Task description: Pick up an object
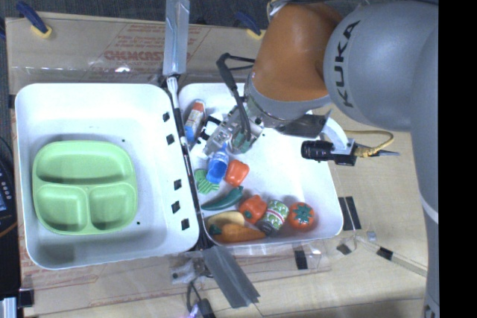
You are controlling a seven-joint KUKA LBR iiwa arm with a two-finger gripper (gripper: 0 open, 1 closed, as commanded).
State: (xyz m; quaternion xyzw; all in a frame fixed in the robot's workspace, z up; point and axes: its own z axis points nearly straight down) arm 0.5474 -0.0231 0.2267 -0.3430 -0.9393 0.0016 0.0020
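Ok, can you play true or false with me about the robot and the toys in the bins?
1. The green tray lies in the left bin. True.
2. The toy food is piled in the right bin. True.
3. The green tray has just one big section. False: it is split into three sections.
4. The tool hangs over the left bin. False: it is over the right bin, just above the blue toy.
5. The round red toy sits at the far end of the right bin. False: it sits by the near edge, beside the other toys.
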